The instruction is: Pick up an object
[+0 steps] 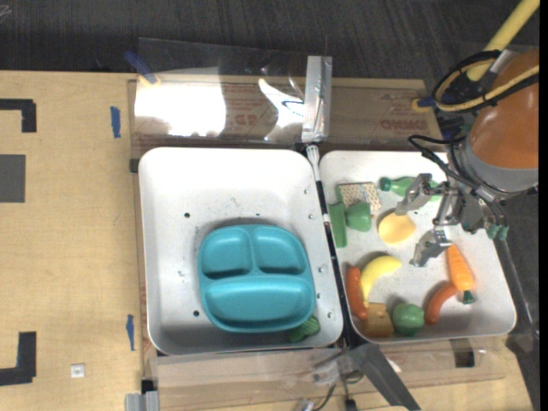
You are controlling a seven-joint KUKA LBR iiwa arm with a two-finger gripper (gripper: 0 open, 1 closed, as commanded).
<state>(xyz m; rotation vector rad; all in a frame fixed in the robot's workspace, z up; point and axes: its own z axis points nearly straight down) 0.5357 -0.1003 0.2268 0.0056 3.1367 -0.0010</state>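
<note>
- Yellow lemon lies in the right bin, just left of my gripper.
- My fingers are spread and hold nothing; I judge this the approach.
- Next I must centre over it, descend, then close.
- Carrot and banana crowd near; left bin holds a teal tray.

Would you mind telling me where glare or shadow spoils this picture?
Camera view: strong glare whitens the clear sheet behind the left bin; the divided teal tray casts a soft shadow; the gripper looks slightly blurred over the right bin.
</note>
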